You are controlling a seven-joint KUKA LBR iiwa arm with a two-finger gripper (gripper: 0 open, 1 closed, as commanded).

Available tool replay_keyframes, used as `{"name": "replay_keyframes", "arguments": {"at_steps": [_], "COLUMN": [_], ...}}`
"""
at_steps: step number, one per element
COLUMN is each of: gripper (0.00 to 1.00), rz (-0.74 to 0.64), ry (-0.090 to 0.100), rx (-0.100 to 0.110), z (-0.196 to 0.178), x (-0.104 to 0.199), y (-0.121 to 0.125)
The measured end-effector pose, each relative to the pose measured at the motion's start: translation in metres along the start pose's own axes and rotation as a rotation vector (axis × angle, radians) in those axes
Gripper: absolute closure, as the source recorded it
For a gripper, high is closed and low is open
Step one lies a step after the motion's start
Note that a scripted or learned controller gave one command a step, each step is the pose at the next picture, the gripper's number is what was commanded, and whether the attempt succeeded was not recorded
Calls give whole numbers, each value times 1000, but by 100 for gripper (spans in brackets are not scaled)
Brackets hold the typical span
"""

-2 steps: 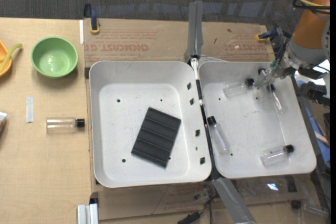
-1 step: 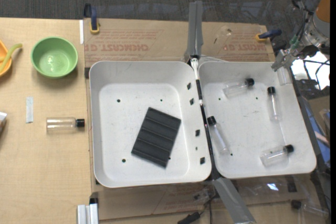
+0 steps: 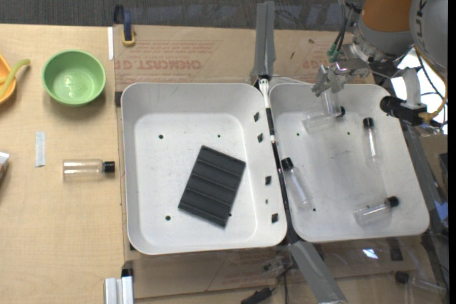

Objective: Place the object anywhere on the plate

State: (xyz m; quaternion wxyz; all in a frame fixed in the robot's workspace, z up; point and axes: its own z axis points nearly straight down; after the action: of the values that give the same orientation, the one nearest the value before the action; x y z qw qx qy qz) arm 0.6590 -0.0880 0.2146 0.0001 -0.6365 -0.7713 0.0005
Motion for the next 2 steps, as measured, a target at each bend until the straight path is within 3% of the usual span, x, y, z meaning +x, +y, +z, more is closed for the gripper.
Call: {"name": "replay_keyframes", "arguments": {"at_steps": [1,2], "gripper": [100,100], "rz": [-174,-273], "ry": [0,0], "rx": [2,2], "z": [24,24], "x": [79,193], "y": [-31,-33]}}
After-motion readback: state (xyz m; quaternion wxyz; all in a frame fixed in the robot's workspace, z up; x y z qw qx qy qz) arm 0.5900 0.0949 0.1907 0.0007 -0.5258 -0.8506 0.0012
